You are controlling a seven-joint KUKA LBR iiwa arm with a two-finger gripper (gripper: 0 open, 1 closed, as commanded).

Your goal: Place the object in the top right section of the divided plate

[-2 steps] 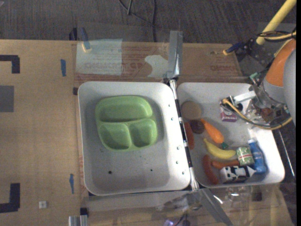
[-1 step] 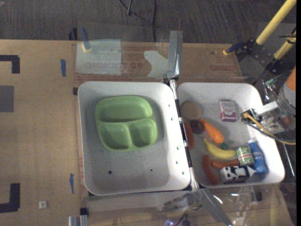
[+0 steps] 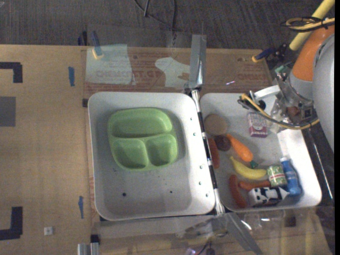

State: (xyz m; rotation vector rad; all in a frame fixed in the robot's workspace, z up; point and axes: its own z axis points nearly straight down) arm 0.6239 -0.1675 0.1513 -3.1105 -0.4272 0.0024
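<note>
though its grip cannot be told, hand (image 3: 289, 106) above right bin (image 3: 308, 158); green divided plate (image 3: 142, 138) in left bin (image 3: 101, 163)

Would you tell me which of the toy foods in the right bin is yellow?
The banana, lying curved in the middle of the right bin, just below the orange carrot; the sausages around it are reddish-brown.

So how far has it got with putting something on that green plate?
It looks barely started. The green divided plate in the left bin has nothing in any section. The toy food, such as the carrot and banana, lies in the right bin. The arm sits over that bin's upper right, and I cannot tell whether it grips anything. Picking and placing are both left.
</note>
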